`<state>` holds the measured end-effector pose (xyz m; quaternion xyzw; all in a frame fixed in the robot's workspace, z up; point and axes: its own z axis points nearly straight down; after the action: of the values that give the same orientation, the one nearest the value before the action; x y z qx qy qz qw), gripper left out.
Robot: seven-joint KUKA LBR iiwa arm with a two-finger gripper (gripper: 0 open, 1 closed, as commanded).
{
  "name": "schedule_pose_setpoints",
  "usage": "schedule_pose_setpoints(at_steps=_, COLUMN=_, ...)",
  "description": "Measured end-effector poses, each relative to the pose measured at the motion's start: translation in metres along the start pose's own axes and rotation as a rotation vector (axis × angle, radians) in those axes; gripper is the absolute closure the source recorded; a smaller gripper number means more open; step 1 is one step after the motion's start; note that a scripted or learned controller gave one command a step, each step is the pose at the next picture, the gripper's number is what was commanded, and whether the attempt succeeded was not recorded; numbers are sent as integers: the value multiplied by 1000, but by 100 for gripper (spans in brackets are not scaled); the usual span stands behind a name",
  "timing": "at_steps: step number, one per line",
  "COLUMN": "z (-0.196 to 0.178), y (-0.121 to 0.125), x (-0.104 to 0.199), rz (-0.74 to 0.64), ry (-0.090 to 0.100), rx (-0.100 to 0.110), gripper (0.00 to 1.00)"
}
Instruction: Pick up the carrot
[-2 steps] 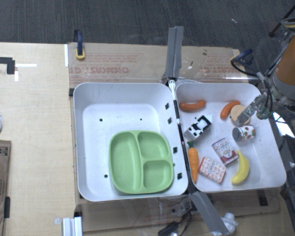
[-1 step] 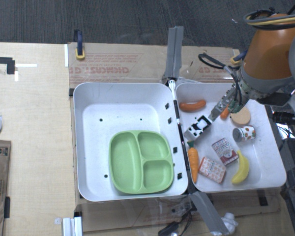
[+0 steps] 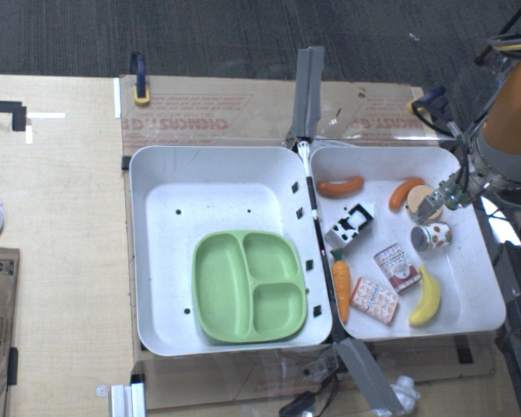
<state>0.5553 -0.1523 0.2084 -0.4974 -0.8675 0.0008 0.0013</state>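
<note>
Where tape reads CHEMCHZ, mirrored, carrot lies in right bin.

Left bin holds a divided tray. Right bin: carrot along left wall, banana at right, sausage behind.

Orange carrot w/ green top, lying lengthwise at right bin's left wall.

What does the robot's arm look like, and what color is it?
The arm comes in from the right. It is grey with a big rounded orange band above the wrist. At its tip sits a small silvery metal gripper. Dark cables loop in the corner above the arm.
</note>
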Motion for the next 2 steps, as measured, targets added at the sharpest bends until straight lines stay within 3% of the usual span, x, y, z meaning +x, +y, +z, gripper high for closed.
schedule_pose_setpoints(at_steps=1, z=-12, y=20, x=56, rz=165, ry=1, rx=2, gripper=100)
schedule_pose_setpoints(at_steps=2, z=-24, y=48, x=109, rz=-92, ry=0, rx=1, gripper=100)
